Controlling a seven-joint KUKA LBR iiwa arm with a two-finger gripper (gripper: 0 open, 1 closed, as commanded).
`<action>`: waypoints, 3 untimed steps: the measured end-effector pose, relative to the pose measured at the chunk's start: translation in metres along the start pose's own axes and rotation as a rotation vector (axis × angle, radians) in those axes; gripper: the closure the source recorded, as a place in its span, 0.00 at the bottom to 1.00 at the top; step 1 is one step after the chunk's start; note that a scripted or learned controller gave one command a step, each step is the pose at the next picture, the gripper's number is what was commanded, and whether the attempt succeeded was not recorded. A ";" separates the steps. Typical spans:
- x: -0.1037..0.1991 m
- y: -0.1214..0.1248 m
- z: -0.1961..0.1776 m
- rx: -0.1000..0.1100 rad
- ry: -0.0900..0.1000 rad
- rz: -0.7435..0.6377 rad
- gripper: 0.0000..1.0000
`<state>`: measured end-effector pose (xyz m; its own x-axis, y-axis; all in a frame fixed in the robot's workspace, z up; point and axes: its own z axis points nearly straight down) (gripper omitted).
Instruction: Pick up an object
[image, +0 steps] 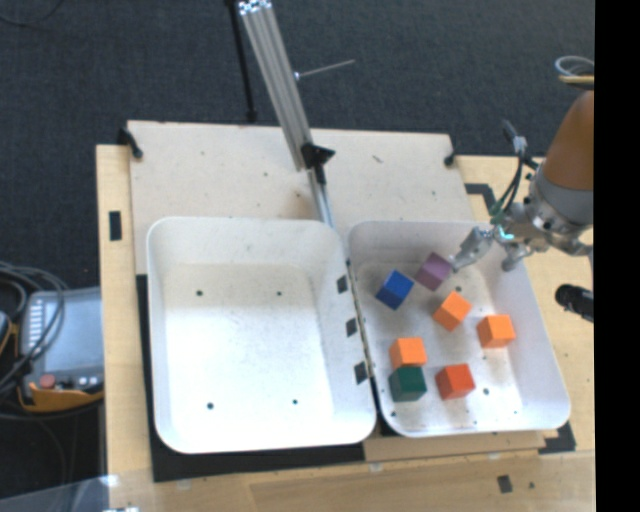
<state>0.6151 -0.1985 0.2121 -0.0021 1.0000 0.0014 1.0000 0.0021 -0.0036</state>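
Observation:
The right bin (548, 392) holds several small cubes: a blue one (395, 290), a purple one (434, 271), three orange ones (452, 310) (496, 330) (408, 352), a green one (407, 383) and a red one (455, 381). My gripper (490, 253) hangs over the bin's far right part, open, with nothing between its fingers. Its left finger (467, 250) reaches down close beside the purple cube's right edge; I cannot tell whether it touches. The grey wrist with the orange band (572, 150) rises behind it at the right.
The left bin (250, 330) lies beside the right one, sharing a middle wall. A slanted metal pole (283, 90) stands behind the bins. A grey box with cables (60, 345) sits off the bench at the left.

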 end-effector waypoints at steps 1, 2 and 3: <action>-0.001 0.001 -0.003 -0.004 -0.003 -0.002 0.00; -0.007 -0.004 0.058 0.001 -0.003 0.003 0.00; -0.008 -0.004 0.110 0.001 -0.003 0.006 0.00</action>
<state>0.6102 -0.2061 0.1017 0.0036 1.0000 -0.0016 1.0000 -0.0036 -0.0042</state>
